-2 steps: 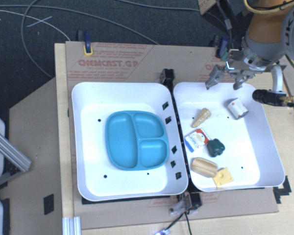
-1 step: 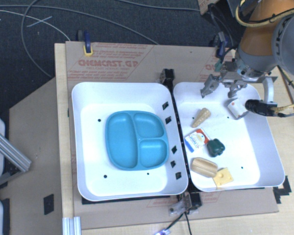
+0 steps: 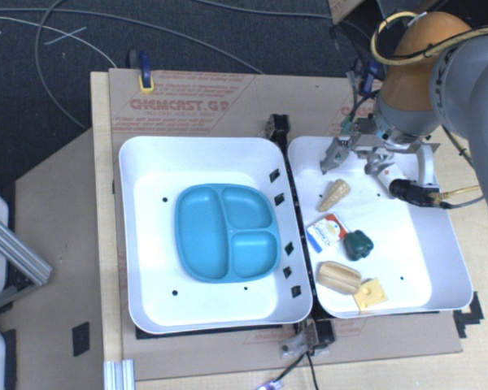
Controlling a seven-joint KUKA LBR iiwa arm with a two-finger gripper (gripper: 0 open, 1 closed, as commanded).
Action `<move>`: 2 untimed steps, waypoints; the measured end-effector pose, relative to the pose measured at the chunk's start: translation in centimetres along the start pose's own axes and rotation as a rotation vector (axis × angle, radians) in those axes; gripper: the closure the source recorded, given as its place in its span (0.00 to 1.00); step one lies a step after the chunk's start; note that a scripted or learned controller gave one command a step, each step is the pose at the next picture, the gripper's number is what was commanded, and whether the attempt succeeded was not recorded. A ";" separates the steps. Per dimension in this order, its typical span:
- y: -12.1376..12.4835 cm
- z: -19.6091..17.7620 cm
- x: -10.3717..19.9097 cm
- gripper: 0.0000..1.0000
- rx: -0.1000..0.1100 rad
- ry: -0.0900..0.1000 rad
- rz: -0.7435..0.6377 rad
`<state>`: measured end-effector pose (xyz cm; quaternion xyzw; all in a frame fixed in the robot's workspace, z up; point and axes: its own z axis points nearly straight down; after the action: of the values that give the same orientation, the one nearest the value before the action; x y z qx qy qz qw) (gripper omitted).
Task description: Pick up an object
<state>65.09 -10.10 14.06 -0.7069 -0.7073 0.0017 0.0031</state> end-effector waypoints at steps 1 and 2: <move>0.2 -1.5 0.0 1.00 -0.008 -0.001 0.000; 0.3 -6.0 -0.2 1.00 -0.013 -0.003 0.000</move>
<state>65.40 -10.30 20.01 -0.7069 -0.7073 -0.0020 -0.0025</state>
